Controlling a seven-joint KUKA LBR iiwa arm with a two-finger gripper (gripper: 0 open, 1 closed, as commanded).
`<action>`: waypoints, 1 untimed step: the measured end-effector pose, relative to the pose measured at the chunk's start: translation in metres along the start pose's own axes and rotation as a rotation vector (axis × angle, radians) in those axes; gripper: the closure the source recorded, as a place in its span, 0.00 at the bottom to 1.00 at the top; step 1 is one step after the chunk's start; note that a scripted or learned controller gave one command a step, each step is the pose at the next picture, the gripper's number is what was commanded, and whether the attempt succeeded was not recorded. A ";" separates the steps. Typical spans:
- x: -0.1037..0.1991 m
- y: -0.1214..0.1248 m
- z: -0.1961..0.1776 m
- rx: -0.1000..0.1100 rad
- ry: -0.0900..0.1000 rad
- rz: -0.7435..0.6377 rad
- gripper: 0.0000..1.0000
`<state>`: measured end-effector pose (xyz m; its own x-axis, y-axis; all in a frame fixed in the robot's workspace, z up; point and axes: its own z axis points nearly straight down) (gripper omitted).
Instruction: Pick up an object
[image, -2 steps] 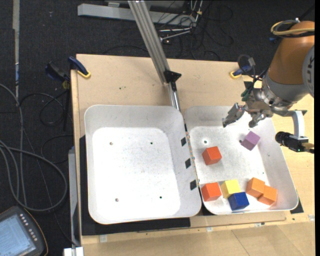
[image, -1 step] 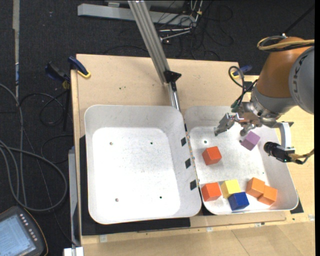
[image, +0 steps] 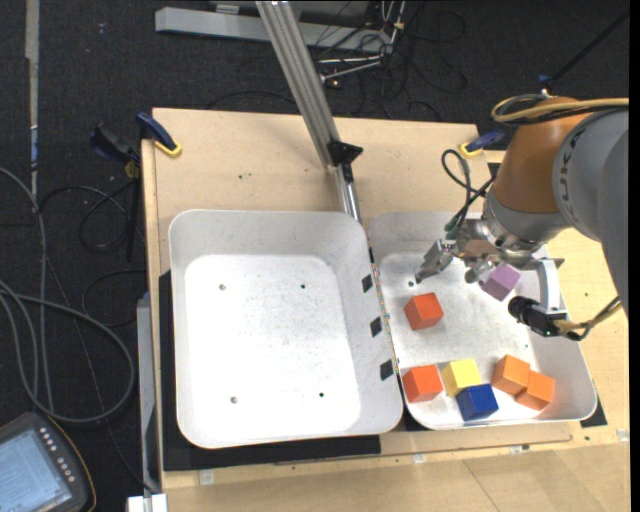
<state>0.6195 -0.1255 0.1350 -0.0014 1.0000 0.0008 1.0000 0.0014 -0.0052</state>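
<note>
My gripper (image: 455, 266) hangs over the back of the right bin (image: 400, 232), its two fingers spread open with nothing between them. A purple block (image: 500, 282) lies just right of the right finger, partly under the wrist. An orange block (image: 424, 310) sits a little in front of the left finger. Along the bin's front edge lie another orange block (image: 423, 381), a yellow block (image: 462, 374), a blue block (image: 477, 401) and two touching orange blocks (image: 512, 372) (image: 537, 388).
The left bin (image: 265, 320) stands beside the right one, its rim touching it. A slanted metal pole (image: 305, 80) comes down to the bins' shared back corner. Blue and yellow clamps (image: 155, 132) grip the bench's back edge.
</note>
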 end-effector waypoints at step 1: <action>-0.001 0.002 -0.014 -0.008 -0.002 0.002 1.00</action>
<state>0.6211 -0.1261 0.1488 0.0004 1.0000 -0.0009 1.0000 -0.0004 0.0025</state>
